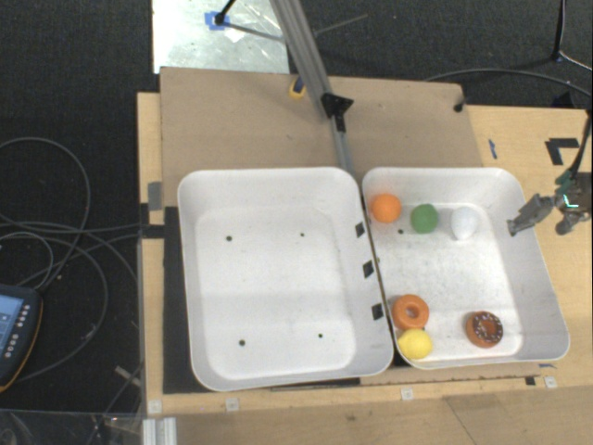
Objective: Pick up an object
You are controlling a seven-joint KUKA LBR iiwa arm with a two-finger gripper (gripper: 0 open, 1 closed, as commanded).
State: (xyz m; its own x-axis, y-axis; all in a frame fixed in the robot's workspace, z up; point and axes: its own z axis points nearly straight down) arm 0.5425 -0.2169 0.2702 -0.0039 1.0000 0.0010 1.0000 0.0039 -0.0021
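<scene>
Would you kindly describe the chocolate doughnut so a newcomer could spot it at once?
Look in the right bin, along its near edge. The chocolate doughnut lies towards the right corner, apart from the orange doughnut and yellow ball; it is the only brown ring.

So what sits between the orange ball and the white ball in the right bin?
The green ball lies between the orange ball and white ball, seen in the camera view.

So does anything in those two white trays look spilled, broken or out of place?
Nothing stands out. The right bin holds six small items, all inside its rim: orange ball, green ball, white ball, orange ring, yellow ball, brown doughnut.
</scene>
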